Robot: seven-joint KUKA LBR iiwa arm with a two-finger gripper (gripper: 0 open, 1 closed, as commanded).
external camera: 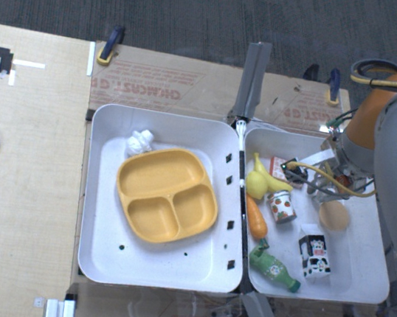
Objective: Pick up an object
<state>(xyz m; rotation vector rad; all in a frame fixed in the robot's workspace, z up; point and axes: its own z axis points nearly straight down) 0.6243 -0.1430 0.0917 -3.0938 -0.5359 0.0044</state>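
The tool [313, 181], its grip impossible to tell, hovers just right of the banana [261, 180], seemingly on approach, and must next descend squarely onto one item.

Dark grey carpet floor [207, 10] up top, light wood bench [22, 163] below it, with printed cardboard [172, 86] clamped down by blue clamps [112, 42].
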